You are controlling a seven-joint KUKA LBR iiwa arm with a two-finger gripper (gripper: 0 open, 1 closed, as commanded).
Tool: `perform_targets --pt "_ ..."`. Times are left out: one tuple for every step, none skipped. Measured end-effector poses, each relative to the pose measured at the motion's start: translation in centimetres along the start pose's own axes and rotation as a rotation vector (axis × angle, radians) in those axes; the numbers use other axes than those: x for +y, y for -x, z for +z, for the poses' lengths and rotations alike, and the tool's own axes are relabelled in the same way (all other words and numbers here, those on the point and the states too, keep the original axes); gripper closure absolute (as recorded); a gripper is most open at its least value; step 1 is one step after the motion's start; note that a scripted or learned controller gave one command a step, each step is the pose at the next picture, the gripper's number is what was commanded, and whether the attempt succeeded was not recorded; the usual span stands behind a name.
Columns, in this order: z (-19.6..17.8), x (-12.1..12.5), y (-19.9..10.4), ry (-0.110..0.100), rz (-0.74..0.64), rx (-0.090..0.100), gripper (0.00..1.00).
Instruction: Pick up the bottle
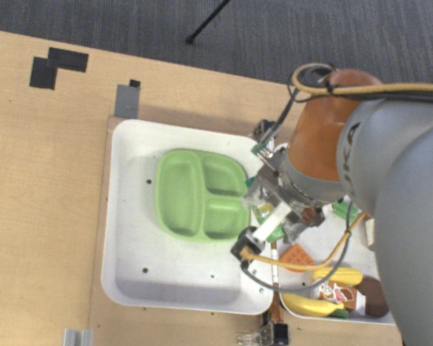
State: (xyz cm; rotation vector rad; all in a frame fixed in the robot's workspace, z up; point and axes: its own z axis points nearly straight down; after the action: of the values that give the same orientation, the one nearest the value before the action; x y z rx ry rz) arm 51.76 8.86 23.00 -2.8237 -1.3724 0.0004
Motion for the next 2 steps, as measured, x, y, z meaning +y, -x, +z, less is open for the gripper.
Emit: perform_targets --pt "-1.8 -4.8 -1.2 0.001 -0.278 0.0 1.0" --pt "1.7 -3.5 0.4 0.002 -0.803 0.0 1.0"
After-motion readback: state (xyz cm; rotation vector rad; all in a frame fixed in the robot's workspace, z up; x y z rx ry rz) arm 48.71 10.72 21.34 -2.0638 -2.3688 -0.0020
